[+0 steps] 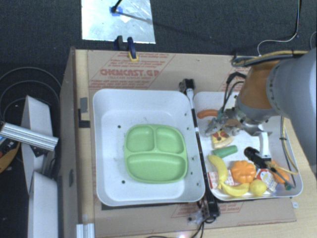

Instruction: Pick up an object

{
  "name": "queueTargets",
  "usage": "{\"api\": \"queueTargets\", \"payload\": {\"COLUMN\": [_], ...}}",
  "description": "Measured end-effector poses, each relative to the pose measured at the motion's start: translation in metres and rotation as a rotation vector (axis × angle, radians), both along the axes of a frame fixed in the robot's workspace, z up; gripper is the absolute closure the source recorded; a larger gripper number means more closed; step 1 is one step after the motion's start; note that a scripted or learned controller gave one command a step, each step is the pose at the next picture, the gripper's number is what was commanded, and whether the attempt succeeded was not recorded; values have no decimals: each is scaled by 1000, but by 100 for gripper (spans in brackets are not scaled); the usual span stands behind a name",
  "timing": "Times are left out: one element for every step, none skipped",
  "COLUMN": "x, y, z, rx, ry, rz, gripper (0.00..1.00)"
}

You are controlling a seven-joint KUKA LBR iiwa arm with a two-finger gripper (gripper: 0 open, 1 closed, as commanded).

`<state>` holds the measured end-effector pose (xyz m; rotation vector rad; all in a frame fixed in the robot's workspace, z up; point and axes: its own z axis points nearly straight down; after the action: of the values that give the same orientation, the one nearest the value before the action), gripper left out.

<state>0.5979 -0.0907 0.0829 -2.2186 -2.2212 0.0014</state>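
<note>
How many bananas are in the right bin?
2. One banana lies near the bin's left wall, below the green piece. The second banana lies along the front edge, under the orange pumpkin. The arm may hide others.

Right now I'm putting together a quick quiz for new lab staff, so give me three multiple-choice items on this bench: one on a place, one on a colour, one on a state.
1. Where does the green divided plate lie?
A. left bin
B. right bin
C. on the cardboard

2. What colour is the small pumpkin?
A. blue
B. orange
C. white

3. How does the hand stand?
A. over the left bin
B. low over the toys in the right bin
C. outside both bins

Key: 1 A, the plate sits alone in the left bin. 2 B, it is orange beside the bananas. 3 B, it hangs above the pizza slice.
</note>
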Motion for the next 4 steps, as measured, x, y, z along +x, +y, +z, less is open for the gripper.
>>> {"api": "queueTargets", "payload": {"x": [29, -5, -31, 37], "y": [-13, 4, 6, -9], "z": [11, 7, 1, 3], "rx": [-2, 0, -1, -2], "ry": [-8, 0, -1, -7], "rz": [3, 0, 0, 4], "gripper": [0, 0, 0, 0]}}
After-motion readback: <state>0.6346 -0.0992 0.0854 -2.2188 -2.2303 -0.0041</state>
